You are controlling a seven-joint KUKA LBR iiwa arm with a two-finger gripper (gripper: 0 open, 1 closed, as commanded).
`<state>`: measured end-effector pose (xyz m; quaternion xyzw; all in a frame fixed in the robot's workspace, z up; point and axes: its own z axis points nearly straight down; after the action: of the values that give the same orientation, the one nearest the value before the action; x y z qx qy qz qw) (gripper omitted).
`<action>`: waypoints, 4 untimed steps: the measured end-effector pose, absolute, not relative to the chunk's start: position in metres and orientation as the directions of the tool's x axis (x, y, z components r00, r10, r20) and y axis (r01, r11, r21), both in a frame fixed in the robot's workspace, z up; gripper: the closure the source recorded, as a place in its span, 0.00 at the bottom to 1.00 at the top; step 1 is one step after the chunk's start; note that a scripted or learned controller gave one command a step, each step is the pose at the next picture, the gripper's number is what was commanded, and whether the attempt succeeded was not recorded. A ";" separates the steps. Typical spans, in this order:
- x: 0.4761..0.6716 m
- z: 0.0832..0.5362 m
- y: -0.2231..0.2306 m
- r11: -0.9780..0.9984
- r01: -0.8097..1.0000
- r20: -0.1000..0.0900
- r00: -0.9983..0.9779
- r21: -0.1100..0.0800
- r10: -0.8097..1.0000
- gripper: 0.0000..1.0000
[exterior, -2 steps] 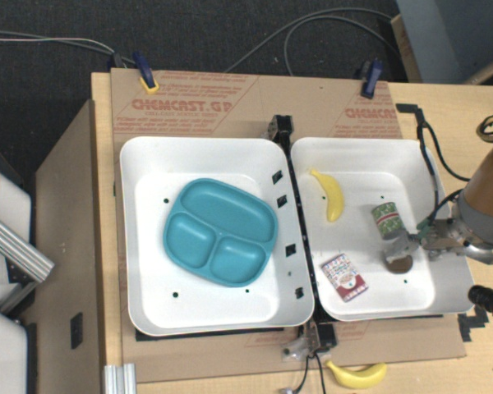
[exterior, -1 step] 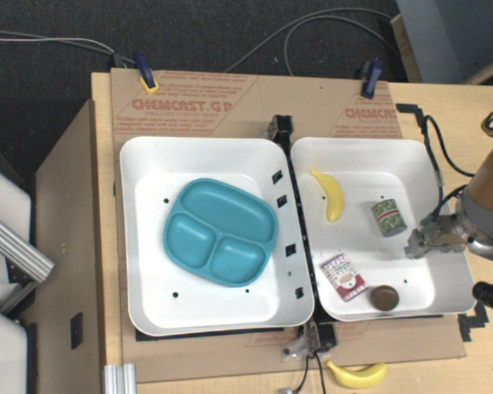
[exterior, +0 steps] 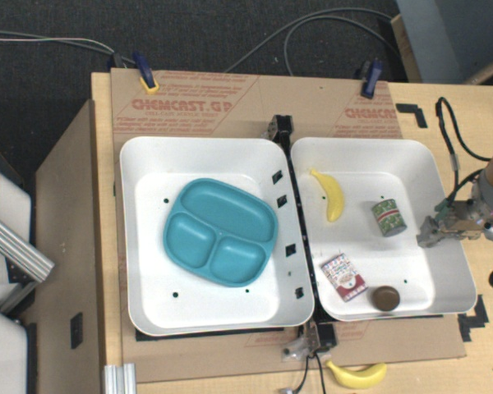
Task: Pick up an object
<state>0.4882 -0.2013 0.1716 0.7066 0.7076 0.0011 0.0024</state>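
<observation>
Two shallow white bins sit side by side on the cardboard-covered surface (exterior: 255, 97), with a row of black clips along the seam between them. The left bin (exterior: 140, 220) holds a teal divided plate (exterior: 220, 231), tilted slightly, with three compartments. The right bin (exterior: 444, 220) holds four small things spread well apart: a yellow banana (exterior: 330, 194) near the upper left, lying curved and lengthwise; a small green can (exterior: 389, 217) on its side near the middle right; a flat red and white packet (exterior: 343, 275) toward the lower left; and a brown round object (exterior: 385, 298) just right of the packet, close to the bin's near wall. A second banana (exterior: 360, 374) lies outside the bins on the surface at the bottom edge. The end effector (exterior: 437, 230) reaches in from the right and sits over the right wall of the right bin, just beside the green can but apart from it. Nothing shows between its fingers, and how far open it is I cannot tell. Blue clamps (exterior: 371, 78) pin the cardboard at the far edge.
</observation>
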 end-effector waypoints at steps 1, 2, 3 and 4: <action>0.487 0.230 -0.211 0.001 1.000 -0.003 -0.001 0.007 1.000 1.00; 0.489 0.275 -0.206 0.002 1.000 -0.002 -0.002 0.007 1.000 1.00; 0.509 0.259 -0.158 0.006 1.000 0.003 -0.006 -0.002 1.000 1.00; 0.522 0.256 -0.097 0.008 1.000 0.004 -0.008 -0.001 1.000 1.00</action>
<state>0.5224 -0.0971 0.2555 0.7043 0.7099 0.0008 -0.0017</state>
